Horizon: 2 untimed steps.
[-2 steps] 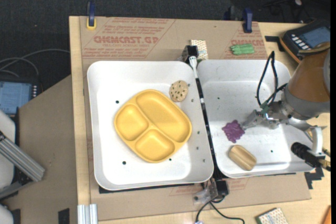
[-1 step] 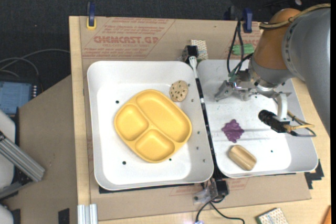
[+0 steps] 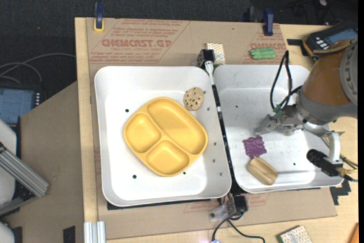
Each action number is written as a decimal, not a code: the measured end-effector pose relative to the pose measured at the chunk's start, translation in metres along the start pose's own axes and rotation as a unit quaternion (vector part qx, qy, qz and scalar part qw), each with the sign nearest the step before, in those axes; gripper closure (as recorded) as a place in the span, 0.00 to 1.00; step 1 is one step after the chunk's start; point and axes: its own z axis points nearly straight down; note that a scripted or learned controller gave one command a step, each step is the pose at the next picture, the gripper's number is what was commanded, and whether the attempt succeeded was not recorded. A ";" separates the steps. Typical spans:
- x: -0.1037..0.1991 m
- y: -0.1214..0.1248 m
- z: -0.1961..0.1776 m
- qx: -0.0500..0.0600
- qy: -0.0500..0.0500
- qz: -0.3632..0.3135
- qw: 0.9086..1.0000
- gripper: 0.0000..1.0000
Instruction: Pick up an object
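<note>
In the right bin (image 3: 244, 79) lie a purple lumpy object (image 3: 255, 147) and, just in front of it, a tan block (image 3: 262, 171). The gripper (image 3: 268, 125) hangs low over the middle of this bin, a little above and right of the purple object, with the grey and orange arm (image 3: 330, 88) reaching in from the right. Nothing shows held in the gripper. In the left bin (image 3: 108, 122) a yellow divided plate (image 3: 165, 135) lies with a chocolate-chip cookie (image 3: 194, 98) beside its far right corner.
A black cable loops from the arm over the right bin's far side (image 3: 278, 85). A green object (image 3: 262, 54) lies on the bench behind the right bin. Blue clamps (image 3: 99, 15) hold the board at the back edge. The ridge between the bins (image 3: 219, 122) stands left of the gripper.
</note>
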 end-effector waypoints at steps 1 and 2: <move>0.045 0.056 -0.001 -0.007 -0.001 -0.006 1.000 0.00; 0.046 0.002 0.000 0.000 0.001 -0.002 1.000 0.00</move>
